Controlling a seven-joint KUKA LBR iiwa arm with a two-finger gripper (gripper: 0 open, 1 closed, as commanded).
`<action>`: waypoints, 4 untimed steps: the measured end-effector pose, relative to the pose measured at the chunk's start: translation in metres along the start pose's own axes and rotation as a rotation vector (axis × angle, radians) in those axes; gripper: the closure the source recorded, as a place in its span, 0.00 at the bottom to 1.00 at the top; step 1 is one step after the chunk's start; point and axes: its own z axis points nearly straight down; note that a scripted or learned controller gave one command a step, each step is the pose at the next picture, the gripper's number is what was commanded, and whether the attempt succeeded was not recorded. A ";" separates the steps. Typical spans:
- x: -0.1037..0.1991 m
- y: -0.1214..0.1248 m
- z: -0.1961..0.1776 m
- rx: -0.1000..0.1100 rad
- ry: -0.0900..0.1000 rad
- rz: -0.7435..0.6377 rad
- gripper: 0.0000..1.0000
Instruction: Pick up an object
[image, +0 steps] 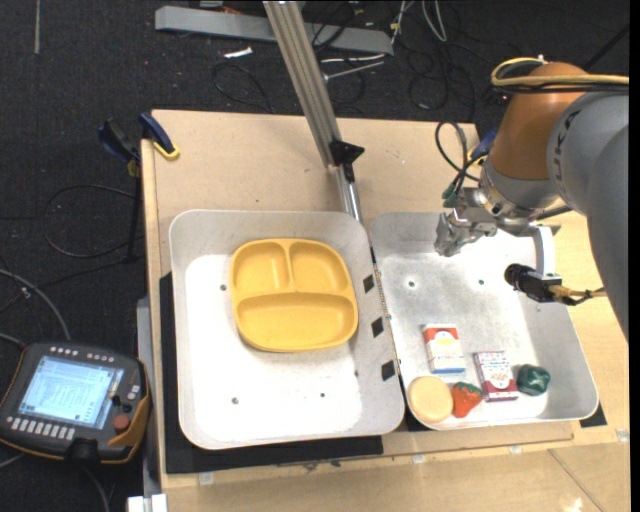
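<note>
1. The tool (458, 232) hangs over the far part of the right bin (480, 300), near the bench's far right corner, well apart from any object. Nothing sits between its fingers; from this slant I cannot tell whether it is released or clenched.
2. The candidates for picking lie clustered along the right bin's near edge: a small white and red box (443, 349), a second small box (493, 374) with a darker print, a pale round disc (431, 398), a red strawberry-like piece (466, 399) and a dark green lump (533, 379).
3. The left bin (200, 330) carries a yellow divided plate (293, 294), lying flat near its middle.
4. Handling, as a judgement: the two boxes look light and stiff, with flat parallel sides; closing across the short width of the white and red box seems the surest hold, since it stands a little apart from the rest.
5. The disc and the red piece touch or nearly touch, so fingers may not fit between them. The rounded red and green pieces look likely to slip or roll from a two-finger pinch.
6. The plate is broad and shallow; only its rim offers a hold.
</note>
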 end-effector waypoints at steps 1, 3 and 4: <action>0.008 -0.004 -0.059 -0.001 0.000 -0.003 1.00; 0.054 -0.028 -0.087 0.009 0.003 -0.007 1.00; 0.094 -0.052 -0.093 0.008 0.003 -0.007 1.00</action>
